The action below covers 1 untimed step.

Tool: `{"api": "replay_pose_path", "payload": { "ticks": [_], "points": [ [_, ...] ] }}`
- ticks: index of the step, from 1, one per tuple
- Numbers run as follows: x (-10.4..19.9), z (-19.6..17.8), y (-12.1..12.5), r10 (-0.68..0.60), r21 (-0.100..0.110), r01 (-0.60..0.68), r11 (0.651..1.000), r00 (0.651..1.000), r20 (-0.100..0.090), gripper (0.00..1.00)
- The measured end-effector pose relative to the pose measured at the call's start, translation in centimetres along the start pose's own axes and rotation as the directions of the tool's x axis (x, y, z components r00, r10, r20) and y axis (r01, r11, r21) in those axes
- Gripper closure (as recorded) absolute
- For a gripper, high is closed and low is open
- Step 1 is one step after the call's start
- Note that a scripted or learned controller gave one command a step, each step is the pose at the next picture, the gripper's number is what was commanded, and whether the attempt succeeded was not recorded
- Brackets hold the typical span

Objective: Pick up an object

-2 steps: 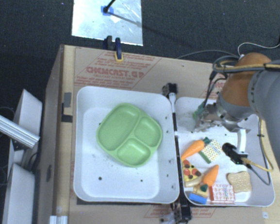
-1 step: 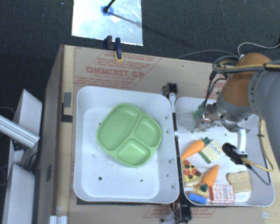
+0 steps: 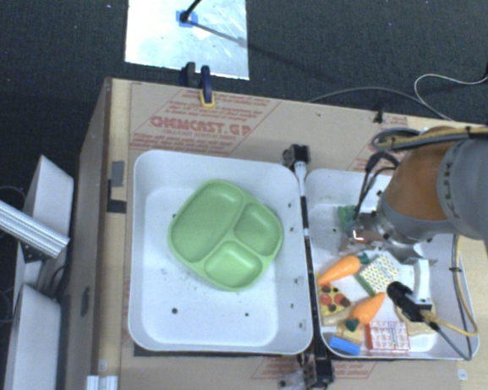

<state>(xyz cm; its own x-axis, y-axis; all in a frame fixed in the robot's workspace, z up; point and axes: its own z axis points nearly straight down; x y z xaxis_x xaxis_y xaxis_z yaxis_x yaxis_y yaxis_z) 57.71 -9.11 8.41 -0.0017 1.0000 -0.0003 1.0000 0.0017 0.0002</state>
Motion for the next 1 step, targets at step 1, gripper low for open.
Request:
{"api": "replay_pose_path", "payload": {
  "ticks": [1],
  "points": [
    [-0.34,-0.09,8.67,-0.002,-0.003,0.002,1.0,1.0,0.0,0.0]
  ]
}}
